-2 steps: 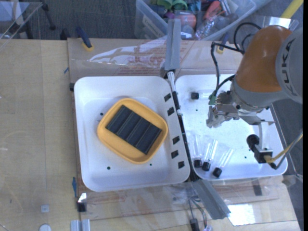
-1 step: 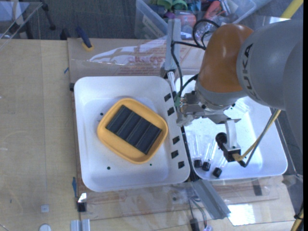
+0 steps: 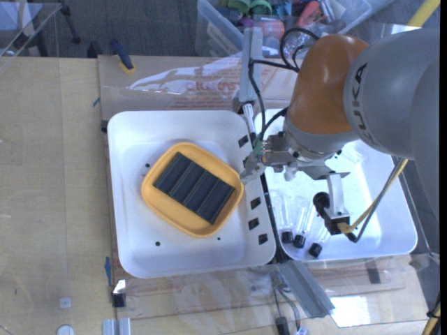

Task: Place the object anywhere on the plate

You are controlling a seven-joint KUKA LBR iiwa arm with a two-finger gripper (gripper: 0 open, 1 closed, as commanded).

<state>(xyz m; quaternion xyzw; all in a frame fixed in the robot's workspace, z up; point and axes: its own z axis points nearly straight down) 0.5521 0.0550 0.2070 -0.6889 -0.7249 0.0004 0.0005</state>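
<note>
1. A yellow plate (image 3: pixel 192 199) with a dark ribbed insert lies tilted in the left bin (image 3: pixel 133 250), well apart from the other items, so it is free to receive something.
2. Clear tubes with black caps (image 3: pixel 299 230) lie loose in the right bin (image 3: pixel 398 222); these are probably the object to move.
3. The arm's end effector (image 3: pixel 279 160) hangs over the divider between the bins. Whether it is open, closed or holding anything cannot be told.

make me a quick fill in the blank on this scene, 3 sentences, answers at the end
1. The yellow plate lies in the ____ bin of the camera view.
2. The plate's middle is dark grey with raised ____ across it.
3. The clear tubes in the right bin have ____ caps.

Missing words: left; ridges; black
</note>
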